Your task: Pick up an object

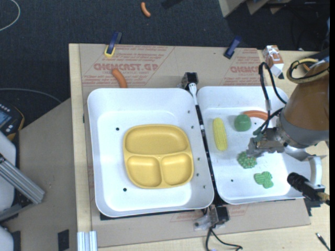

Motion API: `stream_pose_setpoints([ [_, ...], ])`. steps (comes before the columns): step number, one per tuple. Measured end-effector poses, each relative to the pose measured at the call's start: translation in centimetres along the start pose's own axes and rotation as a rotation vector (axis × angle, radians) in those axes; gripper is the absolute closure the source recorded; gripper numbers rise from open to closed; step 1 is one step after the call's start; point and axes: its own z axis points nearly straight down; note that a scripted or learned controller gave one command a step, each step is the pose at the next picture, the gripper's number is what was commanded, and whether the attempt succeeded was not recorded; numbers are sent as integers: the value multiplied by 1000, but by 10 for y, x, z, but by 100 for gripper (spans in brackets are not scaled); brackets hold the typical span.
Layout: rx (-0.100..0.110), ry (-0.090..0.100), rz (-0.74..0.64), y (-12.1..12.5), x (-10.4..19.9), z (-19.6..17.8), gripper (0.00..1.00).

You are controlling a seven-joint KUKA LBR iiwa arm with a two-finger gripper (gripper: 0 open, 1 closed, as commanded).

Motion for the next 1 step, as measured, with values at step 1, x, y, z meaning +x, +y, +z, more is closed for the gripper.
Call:
stream_pose_setpoints([
  [1,-1,0,0,5,0,-64,100],
])
